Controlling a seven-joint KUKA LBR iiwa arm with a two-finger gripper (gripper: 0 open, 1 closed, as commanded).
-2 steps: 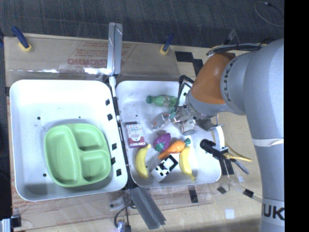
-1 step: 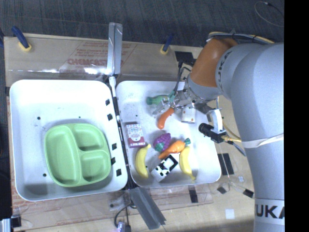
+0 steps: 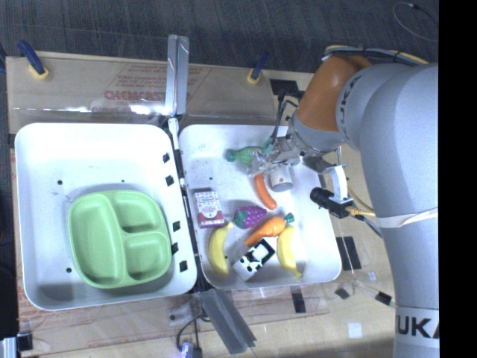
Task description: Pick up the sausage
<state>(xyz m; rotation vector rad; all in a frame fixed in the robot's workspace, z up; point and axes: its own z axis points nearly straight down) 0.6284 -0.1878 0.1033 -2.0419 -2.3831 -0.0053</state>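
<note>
Camera view, nearest the front of the right bin [image 3: 328,263]: a black-and-white block [image 3: 256,257] wedged between two smooth bananas [image 3: 218,249], with a carrot [image 3: 264,229], knobbly purple grapes [image 3: 250,216] and a flat red packet [image 3: 208,206] just behind, jumbled as if tipped in. Past them the sausage [image 3: 264,191], a glossy orange-red cylinder, lies with its far end right under the gripper [image 3: 278,161], which I'd say is lining up over it. Whether that pincer is released or clenched I cannot tell.
</note>
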